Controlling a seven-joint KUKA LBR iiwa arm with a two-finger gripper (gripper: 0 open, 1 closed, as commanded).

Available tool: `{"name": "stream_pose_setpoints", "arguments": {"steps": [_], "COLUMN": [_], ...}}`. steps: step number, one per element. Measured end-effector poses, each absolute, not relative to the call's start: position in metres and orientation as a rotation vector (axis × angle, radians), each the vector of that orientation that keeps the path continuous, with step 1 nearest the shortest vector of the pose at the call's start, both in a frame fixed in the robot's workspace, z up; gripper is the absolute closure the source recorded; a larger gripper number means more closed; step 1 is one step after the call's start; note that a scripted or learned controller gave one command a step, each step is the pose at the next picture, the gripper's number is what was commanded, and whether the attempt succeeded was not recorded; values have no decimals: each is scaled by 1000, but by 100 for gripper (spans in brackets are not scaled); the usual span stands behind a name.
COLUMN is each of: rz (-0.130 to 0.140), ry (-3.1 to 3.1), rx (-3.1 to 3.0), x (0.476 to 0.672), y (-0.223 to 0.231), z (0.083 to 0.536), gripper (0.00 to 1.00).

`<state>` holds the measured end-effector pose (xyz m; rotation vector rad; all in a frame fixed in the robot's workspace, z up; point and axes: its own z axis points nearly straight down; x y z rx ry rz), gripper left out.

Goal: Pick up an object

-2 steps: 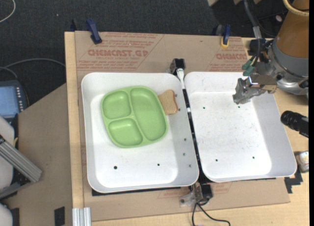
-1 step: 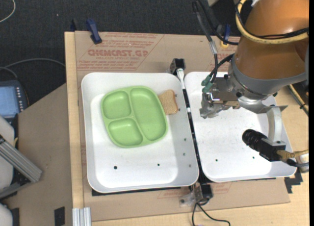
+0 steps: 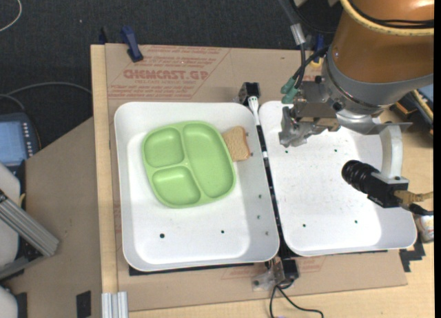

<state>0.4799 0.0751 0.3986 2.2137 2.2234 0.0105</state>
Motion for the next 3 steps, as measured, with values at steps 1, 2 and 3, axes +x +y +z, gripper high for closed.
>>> {"name": "stream_pose_setpoints", "arguments": {"steps": [1, 2, 3], "rz": [11, 8, -6], "ry": [2222, 2221, 2227], "rx": [2215, 2217, 2220], "x": [480, 480, 479], "y": [90, 103, 130], "z": [455, 484, 469], "gripper": [100, 100, 100]}}
